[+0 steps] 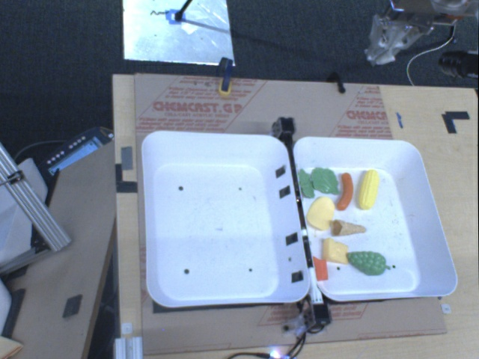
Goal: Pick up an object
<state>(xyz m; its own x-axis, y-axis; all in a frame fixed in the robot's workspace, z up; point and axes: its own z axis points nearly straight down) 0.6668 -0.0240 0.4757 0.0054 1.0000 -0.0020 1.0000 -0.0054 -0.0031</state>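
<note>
Yellow plastic stands out first: the toy corn cob [367,189] lies in the right bin [430,200], its long axis running nearly up and down the view. The end effector [389,40] hangs at the upper right, beyond the tabletop [247,99] edge, so the cob lies below it and slightly to the left, well apart. Whether the end effector is apart or together I cannot tell.

Just beside the cob lies a slim orange-red sausage [345,191], also lengthwise, then leafy green pieces [318,181]. Nearer the camera sit a smooth yellow rounded piece [321,213], a tan cone [347,228], a cheese wedge [335,251] and a bumpy green piece [367,262]. All look like glossy moulded plastic. The left bin [217,215] is smooth white.
</note>
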